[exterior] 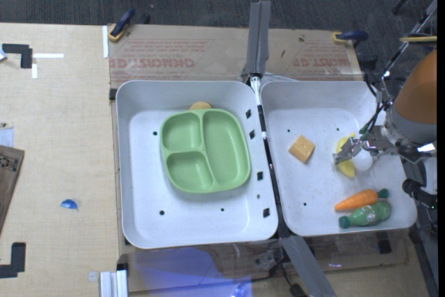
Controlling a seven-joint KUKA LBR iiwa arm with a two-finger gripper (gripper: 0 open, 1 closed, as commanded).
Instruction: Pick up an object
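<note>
A pale wooden surface (55, 149) with a sheet of printed cardboard (229, 55) at its back carries two shallow white bins side by side, with dark floor behind. The grey arm (417, 104) reaches in from the right, and its jaws (348, 153) sit low over the right bin (313, 209), near that bin's right wall. Whether the jaws are spread or pressed together cannot be told; a white ball (363, 161) and a yellow piece (343, 145) lie right at their tips, touching or overlapping them, and nothing is clearly pinched. Left of the jaws, apart from them, a tan block (302, 149) rests on the bin floor. Nearer the camera than the jaws lies an orange carrot (356, 200), and just beyond it, against the front right corner, a green bottle (365, 215) on its side. The left bin (139, 219) holds a green divided plate (206, 150), with a small yellow thing (200, 106) peeping out at its far rim.
</note>
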